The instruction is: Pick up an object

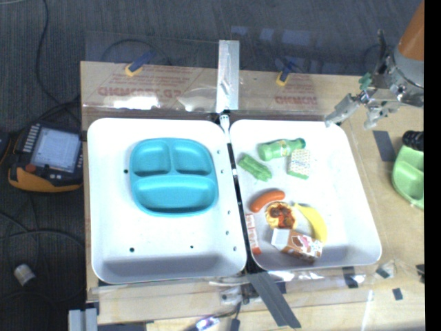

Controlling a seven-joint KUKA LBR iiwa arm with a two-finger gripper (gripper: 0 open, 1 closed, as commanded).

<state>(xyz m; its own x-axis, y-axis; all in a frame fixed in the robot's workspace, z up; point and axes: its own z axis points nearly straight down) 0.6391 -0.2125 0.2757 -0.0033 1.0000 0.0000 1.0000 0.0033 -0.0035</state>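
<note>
My gripper [355,113] hangs open above the far right corner of the right bin [358,205], with nothing between its fingers. Below it in that bin lie a green bottle [280,148], a green pickle-like piece [254,167], a small white-green packet [299,163], a red sausage [267,199], a pizza slice [281,215], a yellow banana [314,221] and a brown packet [302,246]. All of them sit in the left and middle part of the bin, well to the lower left of the gripper.
The left bin [110,247] bears a blue divided plate [172,175]. A green object [409,170] rests on the bench to the right of the bins. A metal bar [228,74] stands at the back between the bins. A handheld pendant [48,156] lies at far left.
</note>
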